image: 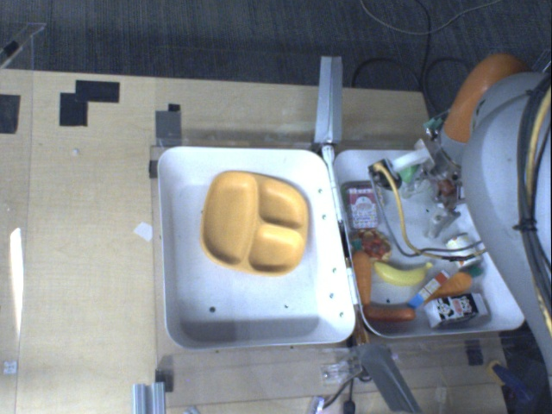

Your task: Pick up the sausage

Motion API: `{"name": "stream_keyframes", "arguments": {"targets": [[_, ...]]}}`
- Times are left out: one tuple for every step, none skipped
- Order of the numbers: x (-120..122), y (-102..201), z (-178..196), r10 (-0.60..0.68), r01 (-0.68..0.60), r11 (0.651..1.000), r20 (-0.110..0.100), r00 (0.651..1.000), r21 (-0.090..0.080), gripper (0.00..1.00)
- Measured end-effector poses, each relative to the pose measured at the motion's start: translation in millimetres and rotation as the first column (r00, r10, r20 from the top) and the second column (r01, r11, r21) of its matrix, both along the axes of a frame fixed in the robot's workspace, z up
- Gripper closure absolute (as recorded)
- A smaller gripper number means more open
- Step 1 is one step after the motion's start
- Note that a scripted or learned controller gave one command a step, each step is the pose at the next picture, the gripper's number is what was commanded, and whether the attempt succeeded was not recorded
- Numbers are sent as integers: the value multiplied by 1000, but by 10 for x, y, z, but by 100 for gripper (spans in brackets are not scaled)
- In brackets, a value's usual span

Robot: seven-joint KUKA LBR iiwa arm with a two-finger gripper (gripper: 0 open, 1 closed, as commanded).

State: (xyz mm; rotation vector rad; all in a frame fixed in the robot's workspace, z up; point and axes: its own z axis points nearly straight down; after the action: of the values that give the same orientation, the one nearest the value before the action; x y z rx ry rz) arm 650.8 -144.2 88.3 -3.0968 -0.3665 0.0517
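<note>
Wooden bench [78, 257] bears two white bins [172, 257], seemingly flush.

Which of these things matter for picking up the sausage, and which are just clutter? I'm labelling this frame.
For the job:
sausage, at the right bin's near edge
gripper, above that bin

Lying about:
banana
carrot
yellow bread-shaped block in the left bin

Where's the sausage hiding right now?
The sausage lies in the right bin, against its near edge, just below the banana and left of the small black-and-white box.
</note>
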Motion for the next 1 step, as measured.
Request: {"name": "stream_keyframes", "arguments": {"targets": [[0,0,0,0,0,1000,0,1000,-1,0]]}}
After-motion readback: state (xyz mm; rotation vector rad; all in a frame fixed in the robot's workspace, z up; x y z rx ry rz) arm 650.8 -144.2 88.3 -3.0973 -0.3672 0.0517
